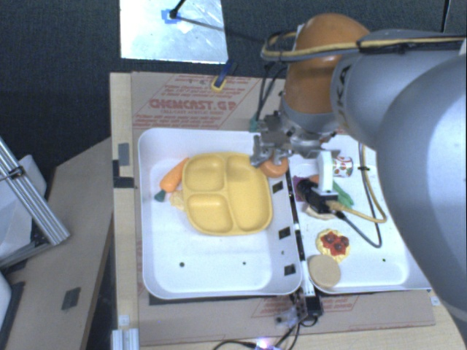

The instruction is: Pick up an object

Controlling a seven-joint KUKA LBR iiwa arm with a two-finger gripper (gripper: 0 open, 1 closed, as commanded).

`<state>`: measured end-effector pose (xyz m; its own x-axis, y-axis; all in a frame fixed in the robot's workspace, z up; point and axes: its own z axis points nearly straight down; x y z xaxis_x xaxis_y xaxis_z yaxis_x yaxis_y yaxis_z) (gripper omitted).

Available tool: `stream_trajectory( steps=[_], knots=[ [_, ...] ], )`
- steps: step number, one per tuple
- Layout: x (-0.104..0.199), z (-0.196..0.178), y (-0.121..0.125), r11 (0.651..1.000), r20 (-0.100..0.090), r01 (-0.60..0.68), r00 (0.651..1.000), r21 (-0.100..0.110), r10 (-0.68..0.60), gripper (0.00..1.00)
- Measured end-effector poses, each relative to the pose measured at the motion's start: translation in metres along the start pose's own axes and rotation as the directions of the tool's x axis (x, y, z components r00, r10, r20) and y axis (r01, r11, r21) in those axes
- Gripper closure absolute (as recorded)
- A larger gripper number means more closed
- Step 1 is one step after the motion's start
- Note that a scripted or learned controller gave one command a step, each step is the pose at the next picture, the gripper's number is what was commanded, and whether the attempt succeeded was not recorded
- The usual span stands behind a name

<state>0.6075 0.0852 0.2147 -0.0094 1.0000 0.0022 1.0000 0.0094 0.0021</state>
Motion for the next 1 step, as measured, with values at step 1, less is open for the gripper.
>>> stream_trajectory(
  steps=[1],
  knots=[
    [0.0129, -0.0037, 0.0041, 1.0, 0.001, -0.003, 1.0, 0.0, 0.003, 1.0]
  ],
)
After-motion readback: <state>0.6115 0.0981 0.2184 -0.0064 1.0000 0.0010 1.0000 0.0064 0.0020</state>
